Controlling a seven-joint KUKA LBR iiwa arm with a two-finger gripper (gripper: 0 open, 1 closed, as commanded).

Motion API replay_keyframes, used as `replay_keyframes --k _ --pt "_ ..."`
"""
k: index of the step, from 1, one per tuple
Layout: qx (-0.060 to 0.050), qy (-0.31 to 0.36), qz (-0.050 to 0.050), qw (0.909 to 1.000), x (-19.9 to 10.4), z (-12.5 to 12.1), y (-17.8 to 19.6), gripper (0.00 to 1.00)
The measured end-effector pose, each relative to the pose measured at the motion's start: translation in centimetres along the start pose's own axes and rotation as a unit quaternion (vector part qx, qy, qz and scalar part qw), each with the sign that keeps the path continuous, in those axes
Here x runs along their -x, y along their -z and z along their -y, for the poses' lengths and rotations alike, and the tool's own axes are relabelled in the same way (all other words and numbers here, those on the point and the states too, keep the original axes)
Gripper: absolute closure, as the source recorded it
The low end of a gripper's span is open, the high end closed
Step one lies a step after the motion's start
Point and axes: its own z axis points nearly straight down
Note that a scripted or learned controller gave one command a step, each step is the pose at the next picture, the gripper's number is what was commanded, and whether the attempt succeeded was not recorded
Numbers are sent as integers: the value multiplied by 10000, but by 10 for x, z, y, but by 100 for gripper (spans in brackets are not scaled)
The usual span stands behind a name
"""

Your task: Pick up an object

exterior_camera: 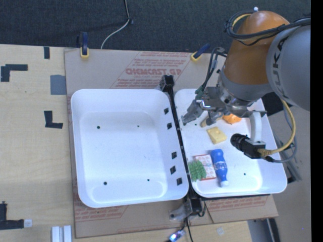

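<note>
The grey arm (298, 59) reaches in from the right, its orange band (252, 39) above the wrist, bent downward; the hand (202, 116) hangs low with its two fingers spread apart, nothing visible between them

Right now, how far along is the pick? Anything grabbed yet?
Done: the arm is over the right bin, with the gripper low at its far end. In hand: nothing shows between the fingers. Left: the whole grab and lift. The yellow block, orange piece, blue bottle, green item and red-and-white packet all lie in the bin.
</note>
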Motion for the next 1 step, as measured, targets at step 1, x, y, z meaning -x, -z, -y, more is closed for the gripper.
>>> replay_keyframes --k 1 --pt "-103 -40 10 9999 15 23 -92 100"
